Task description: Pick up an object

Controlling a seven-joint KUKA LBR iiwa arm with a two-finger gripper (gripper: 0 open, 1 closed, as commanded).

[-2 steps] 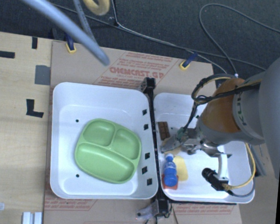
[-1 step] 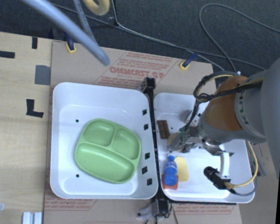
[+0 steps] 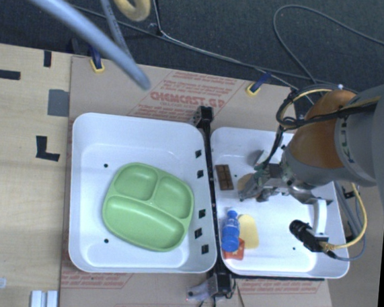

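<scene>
The right bin (image 3: 283, 256) holds a blue bottle (image 3: 230, 231) with a white cap, lying beside a yellow piece (image 3: 249, 232) and a red-orange item (image 3: 234, 253) near the front left. A small brown block (image 3: 223, 177) lies by the divider. My gripper (image 3: 256, 187) is low in the right bin, just right of the brown block and above the bottle. A tan-brown thing (image 3: 246, 182) sits at its tip, but whether it is held is unclear.
The left bin (image 3: 92, 140) holds a green divided plate (image 3: 150, 206). A black divider (image 3: 206, 184) runs between the bins. The arm's grey and orange body (image 3: 328, 146) covers the right bin's back right. Cables (image 3: 347, 225) loop by the right wall.
</scene>
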